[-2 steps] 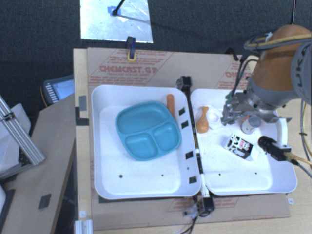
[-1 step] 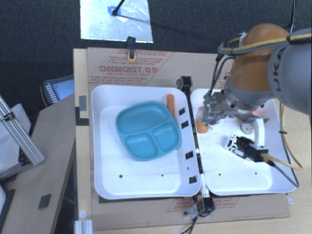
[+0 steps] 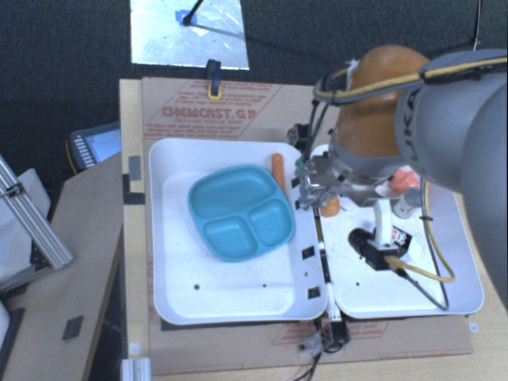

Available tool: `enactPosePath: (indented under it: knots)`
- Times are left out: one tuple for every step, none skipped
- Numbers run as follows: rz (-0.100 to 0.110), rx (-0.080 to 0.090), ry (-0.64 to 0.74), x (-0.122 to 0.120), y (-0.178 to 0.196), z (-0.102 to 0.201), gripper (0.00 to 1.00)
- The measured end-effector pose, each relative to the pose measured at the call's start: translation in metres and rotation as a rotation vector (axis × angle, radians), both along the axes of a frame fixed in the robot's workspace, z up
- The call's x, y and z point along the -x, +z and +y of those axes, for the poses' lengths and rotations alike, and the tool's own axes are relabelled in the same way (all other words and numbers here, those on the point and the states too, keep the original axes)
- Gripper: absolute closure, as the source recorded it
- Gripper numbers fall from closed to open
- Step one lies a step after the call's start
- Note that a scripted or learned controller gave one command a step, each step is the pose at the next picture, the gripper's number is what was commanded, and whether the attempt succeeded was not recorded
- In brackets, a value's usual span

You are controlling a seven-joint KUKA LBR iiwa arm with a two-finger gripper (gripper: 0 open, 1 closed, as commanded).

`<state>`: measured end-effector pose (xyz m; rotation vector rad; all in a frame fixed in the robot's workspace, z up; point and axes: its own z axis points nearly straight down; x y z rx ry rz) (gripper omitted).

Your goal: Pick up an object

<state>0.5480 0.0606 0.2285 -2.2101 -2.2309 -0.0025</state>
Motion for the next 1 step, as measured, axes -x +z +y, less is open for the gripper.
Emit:
enactPosePath:
  knots:
    - [-0.002,0.0,0.0,-0.007,0.0006,0.0456,1.0]
